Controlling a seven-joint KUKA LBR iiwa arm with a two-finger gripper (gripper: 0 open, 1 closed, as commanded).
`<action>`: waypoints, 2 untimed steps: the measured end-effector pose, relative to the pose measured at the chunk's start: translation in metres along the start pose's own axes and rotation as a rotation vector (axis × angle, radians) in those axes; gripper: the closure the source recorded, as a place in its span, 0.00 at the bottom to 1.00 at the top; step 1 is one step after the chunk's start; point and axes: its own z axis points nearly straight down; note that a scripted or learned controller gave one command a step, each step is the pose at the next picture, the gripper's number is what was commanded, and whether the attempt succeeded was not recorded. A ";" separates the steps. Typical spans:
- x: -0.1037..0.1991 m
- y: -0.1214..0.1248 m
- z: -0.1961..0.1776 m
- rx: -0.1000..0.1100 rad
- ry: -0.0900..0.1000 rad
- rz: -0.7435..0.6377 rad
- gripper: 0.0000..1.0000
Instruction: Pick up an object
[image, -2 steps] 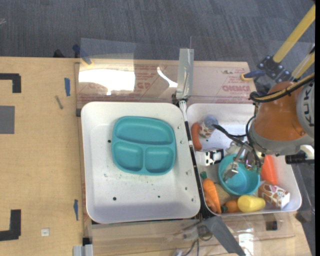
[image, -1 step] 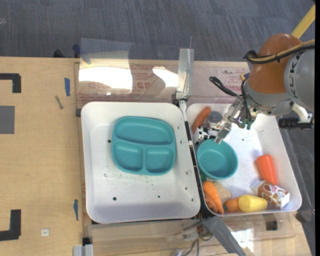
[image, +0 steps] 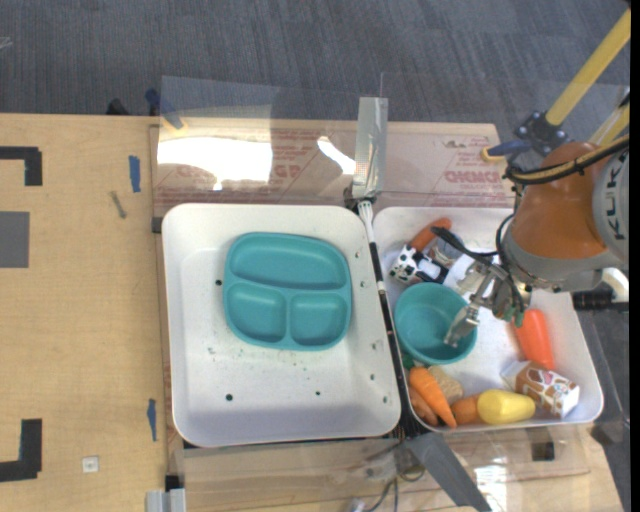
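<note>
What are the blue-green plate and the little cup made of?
The divided plate looks like matte teal plastic: one even colour, soft moulded ridges, hardly any shine. The cup looks like the same kind of plastic, smooth with a thin rounded rim. I can't be certain from a picture.

You get bright, even overhead light — strong glare on the clear plastic sheet (image: 215, 150) behind the bins, soft shadows, sharp focus.
</note>
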 end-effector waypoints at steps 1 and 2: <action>-0.044 0.048 0.003 0.018 0.026 0.233 0.00; -0.057 -0.074 -0.042 0.007 0.000 0.298 0.00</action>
